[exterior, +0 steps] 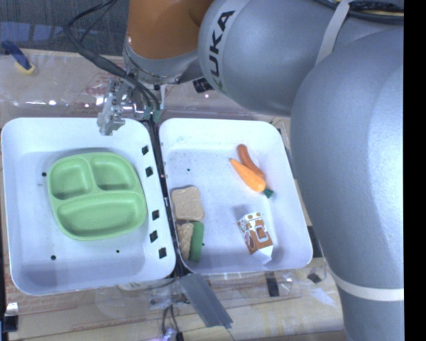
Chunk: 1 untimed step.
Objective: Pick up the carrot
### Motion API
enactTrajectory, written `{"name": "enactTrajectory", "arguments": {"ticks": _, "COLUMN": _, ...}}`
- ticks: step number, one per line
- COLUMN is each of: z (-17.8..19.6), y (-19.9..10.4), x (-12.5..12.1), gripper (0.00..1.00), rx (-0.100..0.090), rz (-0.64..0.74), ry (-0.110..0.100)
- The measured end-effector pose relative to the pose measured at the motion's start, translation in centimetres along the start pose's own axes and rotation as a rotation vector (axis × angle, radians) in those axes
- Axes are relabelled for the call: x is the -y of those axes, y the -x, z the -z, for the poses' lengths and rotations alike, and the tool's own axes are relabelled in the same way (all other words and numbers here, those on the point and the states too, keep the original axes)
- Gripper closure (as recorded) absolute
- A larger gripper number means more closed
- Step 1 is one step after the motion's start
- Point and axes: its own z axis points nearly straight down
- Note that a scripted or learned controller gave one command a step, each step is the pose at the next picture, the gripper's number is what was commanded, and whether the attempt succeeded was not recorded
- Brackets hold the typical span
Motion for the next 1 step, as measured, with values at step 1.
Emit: {"name": "enactTrajectory", "arguments": {"ticks": 1, "z": 0.54, "y": -1.70, "x": -2.64, "gripper": 1.00, "rx": -0.003, "rz": 0.431, "ry": 0.000}}
